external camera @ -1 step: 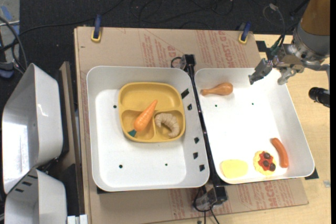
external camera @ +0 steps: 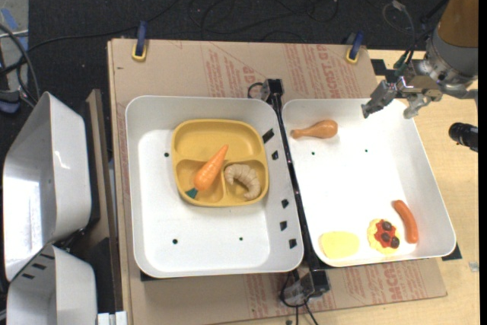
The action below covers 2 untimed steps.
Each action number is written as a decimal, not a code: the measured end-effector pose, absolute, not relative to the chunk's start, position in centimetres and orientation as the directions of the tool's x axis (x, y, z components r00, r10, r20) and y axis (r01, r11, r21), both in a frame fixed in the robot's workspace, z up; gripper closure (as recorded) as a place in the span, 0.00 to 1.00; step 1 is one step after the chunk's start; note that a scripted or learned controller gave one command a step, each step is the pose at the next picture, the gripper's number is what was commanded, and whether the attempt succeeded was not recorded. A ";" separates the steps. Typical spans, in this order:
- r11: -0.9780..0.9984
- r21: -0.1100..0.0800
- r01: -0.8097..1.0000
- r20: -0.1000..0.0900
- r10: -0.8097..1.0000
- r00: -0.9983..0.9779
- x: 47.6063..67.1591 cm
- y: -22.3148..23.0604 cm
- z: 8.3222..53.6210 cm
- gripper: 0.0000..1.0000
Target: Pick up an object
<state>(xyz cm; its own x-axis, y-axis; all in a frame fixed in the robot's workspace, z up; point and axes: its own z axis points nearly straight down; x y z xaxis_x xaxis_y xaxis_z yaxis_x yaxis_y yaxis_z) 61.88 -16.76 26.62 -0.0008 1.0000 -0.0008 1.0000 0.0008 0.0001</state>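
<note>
Dark floor with cables surrounds the desk (external camera: 228,65), a cardboard-topped board with two white bins. End effector (external camera: 397,99) hovers over the top right corner of the right bin (external camera: 365,186), fingers spread apart, nothing between them. Drumstick (external camera: 315,131) lies left of and slightly below the end effector, near it, on the bin floor. Sausage (external camera: 405,221) sits well below the end effector by the bin's right wall; pizza (external camera: 384,234) just left of the sausage; yellow disc (external camera: 338,243) further left along the bottom edge. Left bin (external camera: 152,240) is far left of the end effector and holds a yellow tray (external camera: 217,137). Carrot (external camera: 211,168) lies tilted across the tray's divider; shrimp (external camera: 243,179) rests in the tray's lower right compartment, just right of the carrot.
</note>
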 end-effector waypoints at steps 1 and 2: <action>0.002 -0.003 1.000 0.000 1.000 -0.002 62.4 -16.5 22.2 0.00; 0.000 -0.005 1.000 0.001 1.000 0.000 61.8 -16.0 16.0 0.00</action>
<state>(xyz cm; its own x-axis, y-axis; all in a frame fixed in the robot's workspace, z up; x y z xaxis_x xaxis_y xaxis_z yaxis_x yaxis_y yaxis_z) 61.79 -15.96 16.00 0.0004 1.0000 0.0009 1.0000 -0.0004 -0.0053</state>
